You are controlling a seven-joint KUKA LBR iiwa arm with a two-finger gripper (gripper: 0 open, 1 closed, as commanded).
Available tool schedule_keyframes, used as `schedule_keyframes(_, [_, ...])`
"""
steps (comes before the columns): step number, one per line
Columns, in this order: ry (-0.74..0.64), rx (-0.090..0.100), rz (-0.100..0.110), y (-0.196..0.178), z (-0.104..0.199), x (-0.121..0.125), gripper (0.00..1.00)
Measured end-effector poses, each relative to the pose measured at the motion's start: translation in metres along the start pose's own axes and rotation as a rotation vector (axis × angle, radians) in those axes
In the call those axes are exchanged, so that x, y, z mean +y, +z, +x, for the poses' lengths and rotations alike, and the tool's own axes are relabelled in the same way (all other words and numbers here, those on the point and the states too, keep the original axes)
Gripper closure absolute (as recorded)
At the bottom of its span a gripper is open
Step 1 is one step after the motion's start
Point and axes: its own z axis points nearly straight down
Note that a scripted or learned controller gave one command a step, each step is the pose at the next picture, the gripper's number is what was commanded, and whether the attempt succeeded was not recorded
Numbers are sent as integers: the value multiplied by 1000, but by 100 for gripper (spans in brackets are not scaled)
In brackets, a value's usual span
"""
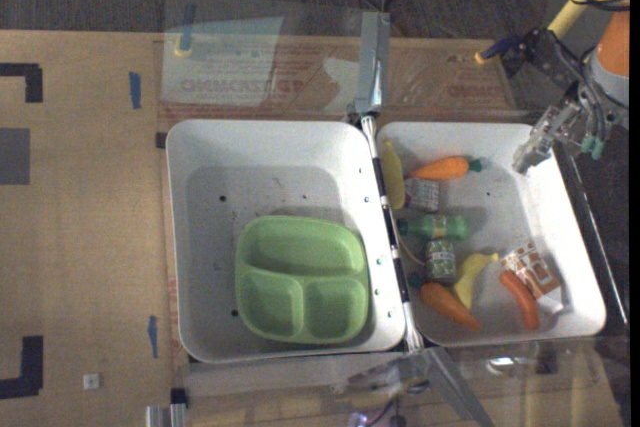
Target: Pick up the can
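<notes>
Two shallow white bins sit side by side on a wooden bench over dark flooring. One green divided plate (301, 278) lies in the left bin (200, 165). Crowded in the right bin (570, 245) are two carrots — one (441, 168) at the top, one (448, 305) at the bottom — two yellow bananas, a green bottle (437, 227), what looks like the small can (440, 259) just below it, and a sausage. Over this bin's upper right rim the gripper (534, 153) hangs with nothing between its fingers, apparently spread.

A green plate (301, 276) sits in the left bin (200, 165). Two carrots (441, 168) (448, 305), a banana (471, 277) and a sausage (519, 299) lie in the right bin (580, 255).
</notes>
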Motion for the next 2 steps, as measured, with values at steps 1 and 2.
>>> schedule_keyframes(1, [-3, 1, 1, 28, 47, -43, 100])
schedule_keyframes(2, [-267, -4, -1, -21, 35, -38, 100])
